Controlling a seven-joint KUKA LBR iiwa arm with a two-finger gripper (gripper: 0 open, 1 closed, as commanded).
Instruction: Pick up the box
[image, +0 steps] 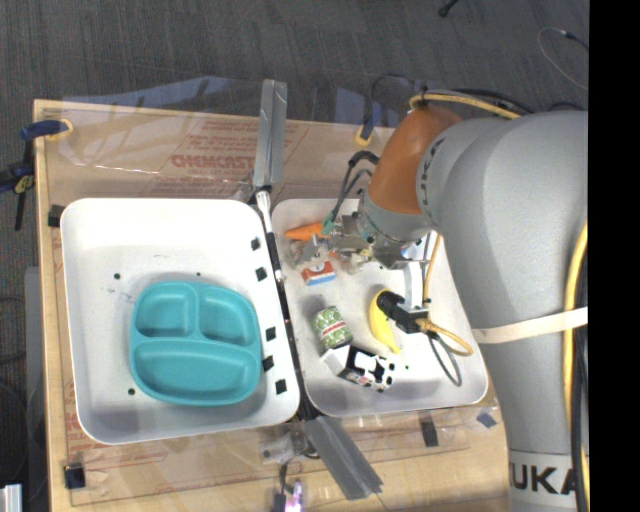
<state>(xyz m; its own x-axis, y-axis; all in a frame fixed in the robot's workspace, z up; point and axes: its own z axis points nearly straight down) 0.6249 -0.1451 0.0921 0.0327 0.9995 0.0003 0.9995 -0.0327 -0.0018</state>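
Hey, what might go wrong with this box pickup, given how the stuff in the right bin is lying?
Crowding: the gripper hangs over the small box, with the carrot close beside it, so it may nudge or grab the carrot instead. The box sits near the right bin's divider wall, which may block a finger. A knocked box could slide toward the can.
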